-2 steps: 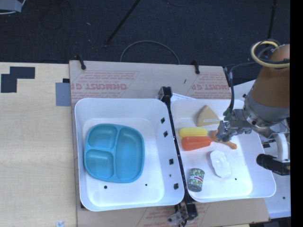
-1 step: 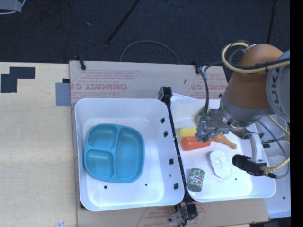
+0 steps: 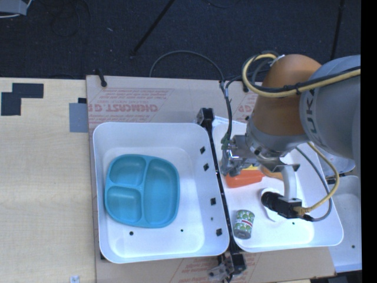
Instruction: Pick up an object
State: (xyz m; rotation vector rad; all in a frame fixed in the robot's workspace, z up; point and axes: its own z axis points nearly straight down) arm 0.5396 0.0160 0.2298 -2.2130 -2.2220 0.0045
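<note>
1. The pale wooden bench (image 3: 41,187) takes up the lower part of my feed, with dark carpet beyond its far edge.
2. A cardboard sheet (image 3: 147,102) with red print lies on the bench under both bins.
3. The arm (image 3: 294,105) comes in from the right. Its orange band and grey casing hang over the far half of the right bin.
4. The left bin (image 3: 188,217) is white and shallow, and sits against its neighbour along a dark centre divider.
5. The right bin (image 3: 294,232) is also white, and the arm hides a good part of it from me.
6. A blue divided plate (image 3: 141,190) lies flat in the left bin, towards its left side, with three compartments facing up.
7. The gripper (image 3: 234,161) is low in the right bin, close to the centre divider. From this angle I cannot tell whether it is apart or together.
8. An orange block (image 3: 246,178) lies on the floor of the right bin just beneath the gripper, on its near side. I cannot see whether the two touch, and nothing shows it being gripped.
9. A small cup (image 3: 244,223) with a green pattern lies in the near left corner of the right bin, apart from the block.
</note>
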